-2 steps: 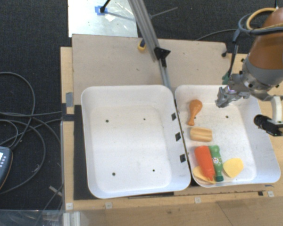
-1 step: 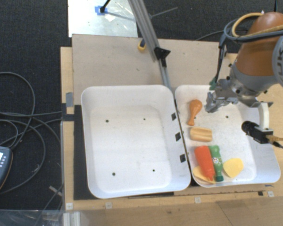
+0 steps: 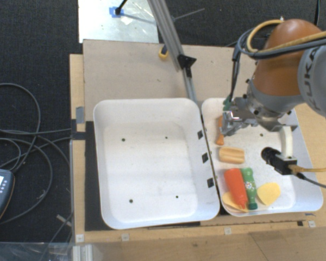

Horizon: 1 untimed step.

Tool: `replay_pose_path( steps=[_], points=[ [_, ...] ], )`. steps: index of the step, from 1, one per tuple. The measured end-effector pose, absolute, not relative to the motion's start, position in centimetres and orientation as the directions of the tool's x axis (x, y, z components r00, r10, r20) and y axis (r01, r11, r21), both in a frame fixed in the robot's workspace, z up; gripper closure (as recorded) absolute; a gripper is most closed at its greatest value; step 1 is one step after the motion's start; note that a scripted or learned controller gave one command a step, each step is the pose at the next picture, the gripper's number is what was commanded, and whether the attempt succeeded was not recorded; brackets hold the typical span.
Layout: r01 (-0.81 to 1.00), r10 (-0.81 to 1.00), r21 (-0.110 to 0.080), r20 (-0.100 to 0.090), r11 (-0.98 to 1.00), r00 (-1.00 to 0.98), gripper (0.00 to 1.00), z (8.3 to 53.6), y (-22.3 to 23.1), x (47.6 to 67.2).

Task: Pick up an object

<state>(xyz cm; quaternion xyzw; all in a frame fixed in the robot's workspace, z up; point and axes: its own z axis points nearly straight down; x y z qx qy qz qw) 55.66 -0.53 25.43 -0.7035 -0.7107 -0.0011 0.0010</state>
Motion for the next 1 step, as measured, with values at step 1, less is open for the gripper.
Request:
replay_pose_path(
  steps=[1],
  points=[
    [1.0, 1.0, -0.002, 0.003, 0.011, -0.011, 1.0, 23.7, 4.83, 53.79]
  ],
)
